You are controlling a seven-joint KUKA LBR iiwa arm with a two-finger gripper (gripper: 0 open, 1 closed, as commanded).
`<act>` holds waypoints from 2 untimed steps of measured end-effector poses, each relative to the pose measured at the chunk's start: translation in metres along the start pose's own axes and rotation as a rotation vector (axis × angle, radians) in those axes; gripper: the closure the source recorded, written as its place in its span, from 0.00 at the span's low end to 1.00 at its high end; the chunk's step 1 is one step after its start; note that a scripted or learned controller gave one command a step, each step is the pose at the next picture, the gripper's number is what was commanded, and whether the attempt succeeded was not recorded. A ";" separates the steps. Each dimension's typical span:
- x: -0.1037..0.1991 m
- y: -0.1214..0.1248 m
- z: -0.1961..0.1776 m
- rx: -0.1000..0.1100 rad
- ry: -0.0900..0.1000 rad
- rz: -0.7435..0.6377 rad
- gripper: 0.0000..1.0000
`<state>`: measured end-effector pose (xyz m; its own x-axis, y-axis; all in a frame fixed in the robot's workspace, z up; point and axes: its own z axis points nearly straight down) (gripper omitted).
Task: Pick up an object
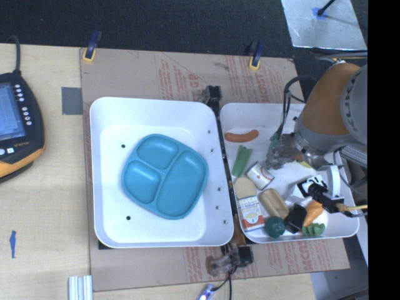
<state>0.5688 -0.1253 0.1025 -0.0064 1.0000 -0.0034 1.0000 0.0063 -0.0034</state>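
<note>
My gripper [275, 155] hangs low over the upper middle of the right bin [250, 112], reaching in from the right. Its tip is just above a small white carton [259, 176] and right of a green pea pod [242, 160]. A reddish sausage [240, 135] lies beyond them. Nearer the front are a tan cylinder [273, 201], a flat card with red print [250, 210], a dark green ball [274, 227], a small black piece [295, 217] and an orange carrot [314, 214] with green leaves [315, 230]. I see nothing held between the fingers.
The left bin [109, 224] holds a blue divided plate [165, 175]. A teach pendant [15, 124] lies on the bench at the far left. Clamps [91, 45] pin the cardboard under the bins.
</note>
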 end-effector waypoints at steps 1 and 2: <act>0.003 -0.009 -0.063 -0.001 0.004 0.004 1.00; 0.040 0.044 -0.090 -0.001 0.004 0.003 1.00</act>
<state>0.6132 -0.0845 0.1922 -0.0037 1.0000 0.0009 1.0000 0.0037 -0.0025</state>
